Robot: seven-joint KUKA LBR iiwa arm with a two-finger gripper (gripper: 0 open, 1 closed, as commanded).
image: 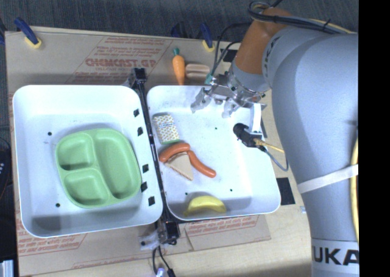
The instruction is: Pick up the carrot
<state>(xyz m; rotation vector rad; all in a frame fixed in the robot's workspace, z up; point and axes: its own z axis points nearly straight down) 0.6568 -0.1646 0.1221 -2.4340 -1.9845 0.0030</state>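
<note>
1. Carrot (178, 67) lies outside both bins, on the cardboard (116, 56) just past the far rim of the right bin (259, 175), green top pointing away, orange body pointing toward the rim.
2. Beside it on the right, a pale tan roll-shaped item (196, 71), near or touching the carrot; can't tell which.
3. My claw (214, 101) sits over the far end of the right bin, to the right of the carrot and apart from it.
4. My fingers (200, 101) are spread, nothing between them.
5. My arm (304, 105) comes in from the right, orange band (256, 41) just above the wrist, black cables (253, 135) hanging off the wrist.
6. Right bin contents: corn cob piece (165, 127) near the left wall; two orange sausage-like pieces (175, 150) and (201, 164) with a tan wedge (181, 166) between them, mid-bin; yellow banana-like item (205, 204) against the near wall.
7. Left bin (36, 105) holds a green divided plate (96, 166), three compartments.
8. Black clips (139, 76) on the seam between the bins.
9. Blue clamps (28, 32) on the cardboard's far edge.
</note>
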